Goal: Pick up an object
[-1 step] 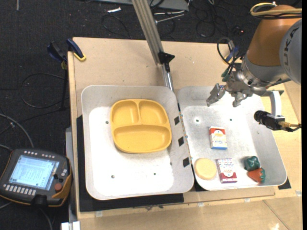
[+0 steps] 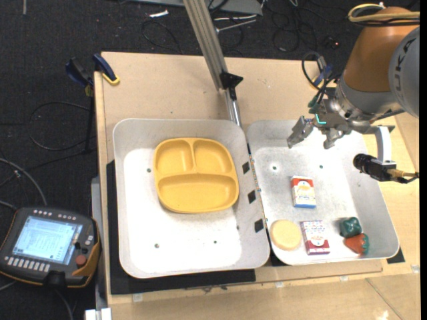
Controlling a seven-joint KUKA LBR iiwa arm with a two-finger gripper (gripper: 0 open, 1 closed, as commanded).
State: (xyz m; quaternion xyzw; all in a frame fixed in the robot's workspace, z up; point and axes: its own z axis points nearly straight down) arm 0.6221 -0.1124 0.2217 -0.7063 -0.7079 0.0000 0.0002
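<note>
Camera view, oblique from above. Two shallow white bins with rounded corners sit side by side on a tan bench: the left bin (image 2: 133,245) and the right bin (image 2: 373,205).

In the left bin lies a yellow plastic divided plate (image 2: 196,175), squarish with rounded corners, smooth, with three compartments.

The right bin holds five small things. A small white carton with red and orange print (image 2: 303,192) lies near the bin's middle. Along the near wall lie a pale yellow round disc (image 2: 285,235), just beside it a red and white printed box (image 2: 315,237), and in the near right corner a dark green lump (image 2: 349,227) touching a red-orange rounded piece (image 2: 357,243).

The grey arm, with its glossy orange band (image 2: 373,59), enters from the right. Its gripper (image 2: 313,133) hangs over the far part of the right bin; the two metal fingers (image 2: 297,133) stand spread apart, released, with nothing between them, well apart from the carton.
</note>
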